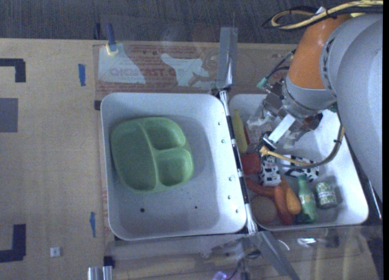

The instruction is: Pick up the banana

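Observation:
The banana (239, 132) is a slim yellow shape lying lengthwise against the left wall of the right bin (355, 178). My gripper (265, 128) hangs low over the upper middle of that bin, a short way to the right of the banana. Nothing visible links the gripper to the banana. The grey arm with its orange band comes down from the top right and hides the bin's far right corner.
Below the gripper the right bin holds a red item (250, 163), a black-and-white spotted toy (271, 172), orange carrot-like pieces (287, 201), a green bottle (306, 198), a small jar (326, 193) and a brown lump (264, 210). The left bin (121, 212) holds a green divided plate (151, 153).

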